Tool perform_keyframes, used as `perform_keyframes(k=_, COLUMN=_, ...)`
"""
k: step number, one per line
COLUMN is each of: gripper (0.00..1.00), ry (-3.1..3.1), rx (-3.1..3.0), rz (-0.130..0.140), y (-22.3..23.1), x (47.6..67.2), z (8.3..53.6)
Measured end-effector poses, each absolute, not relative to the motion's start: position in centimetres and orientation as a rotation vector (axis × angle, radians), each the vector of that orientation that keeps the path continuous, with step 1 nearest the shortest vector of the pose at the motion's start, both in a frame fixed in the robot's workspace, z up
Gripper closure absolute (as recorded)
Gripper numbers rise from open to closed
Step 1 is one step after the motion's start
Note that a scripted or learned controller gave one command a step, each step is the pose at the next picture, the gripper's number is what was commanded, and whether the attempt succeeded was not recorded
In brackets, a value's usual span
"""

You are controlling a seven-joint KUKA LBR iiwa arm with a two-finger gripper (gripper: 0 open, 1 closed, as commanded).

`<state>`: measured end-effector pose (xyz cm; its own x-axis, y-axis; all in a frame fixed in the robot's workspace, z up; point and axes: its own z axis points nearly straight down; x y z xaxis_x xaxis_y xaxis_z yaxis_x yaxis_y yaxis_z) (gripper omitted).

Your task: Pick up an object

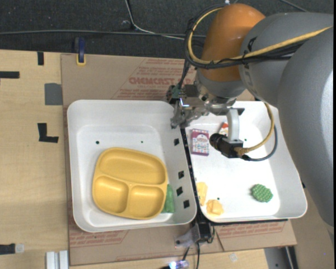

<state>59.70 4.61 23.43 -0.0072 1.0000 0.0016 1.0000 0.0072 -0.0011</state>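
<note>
Pincer (182,114) hangs low over the ridge where the two white bins meet, near their far end; whether it is spread or closed cannot be told, since dark hardware and cabling blur together there. Nothing is visibly held. Closest to it in the right bin (288,167) lies a small pink card packet (200,142); nearer the front lie yellow pieces (213,206) and a green knobbly object (261,193). The left bin (78,150) holds a yellow divided tray (129,182) with a green item (169,199) against its edge. The step appears to be approach. Next, the arm likely needs to shift over the packet, descend and close.
</note>
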Motion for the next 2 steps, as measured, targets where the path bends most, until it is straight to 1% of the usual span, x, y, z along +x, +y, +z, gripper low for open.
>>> perform_keyframes(k=1, gripper=1.00, ry=-2.226, rx=-2.213, rz=0.004, y=9.86, x=59.51, z=21.84)
perform_keyframes(k=2, gripper=0.00, ry=-2.223, rx=-2.218, rz=0.003, y=9.57, x=59.55, z=21.94)
